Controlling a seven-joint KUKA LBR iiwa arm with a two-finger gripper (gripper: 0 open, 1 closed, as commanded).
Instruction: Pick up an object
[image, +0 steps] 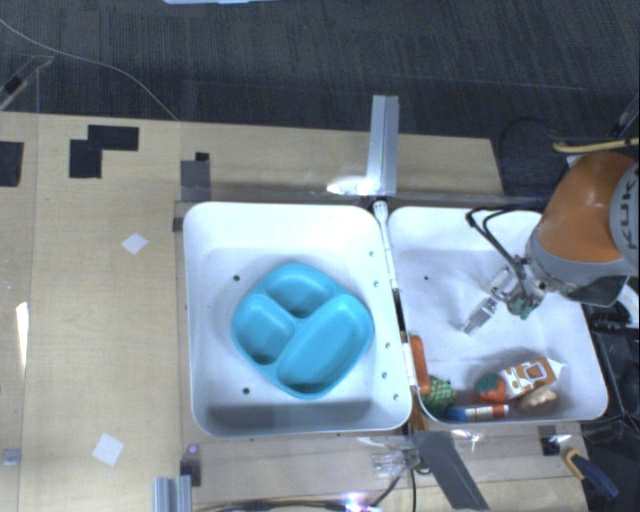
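My gripper (484, 306) hangs over the right bin (440, 240), above bare white floor near the bin's middle. Its two metal fingers stand apart, open, with nothing between them. The loose objects lie along the right bin's near edge, below the gripper: an orange carrot-like piece (418, 358), a small green item (438, 388), a blue and red marker (476, 410), an orange and green toy (490, 384), a small printed carton (529, 375) and a beige piece (541, 398). None of them touches the gripper.
A blue divided plate (302, 328) lies in the middle of the left bin (215, 250). A metal post (384, 140) stands behind the wall shared by the bins. The arm's orange band (585, 215) hangs over the right bin's far right corner.
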